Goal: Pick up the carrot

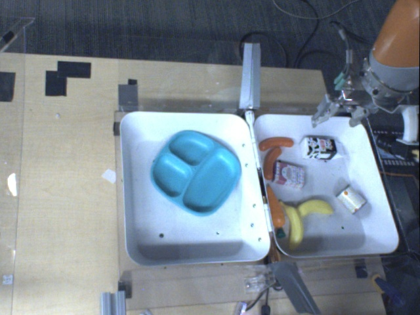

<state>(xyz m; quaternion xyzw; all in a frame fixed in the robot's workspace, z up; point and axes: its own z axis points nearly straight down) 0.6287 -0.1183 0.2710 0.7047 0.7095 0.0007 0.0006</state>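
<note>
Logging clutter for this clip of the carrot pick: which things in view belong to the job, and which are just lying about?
Belonging to the job:
- carrot, against the right bin's left wall
- pincer, open, above the right bin's far rim
- right bin

Just lying about:
- banana
- sausage
- black-and-white carton
- pink packet
- small silver item
- blue divided plate in the left bin

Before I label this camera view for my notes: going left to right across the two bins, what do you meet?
Blue divided plate → carrot → maroon packet → black-and-white carton → silver packet. The tool hangs over the right bin's far rim.
</note>
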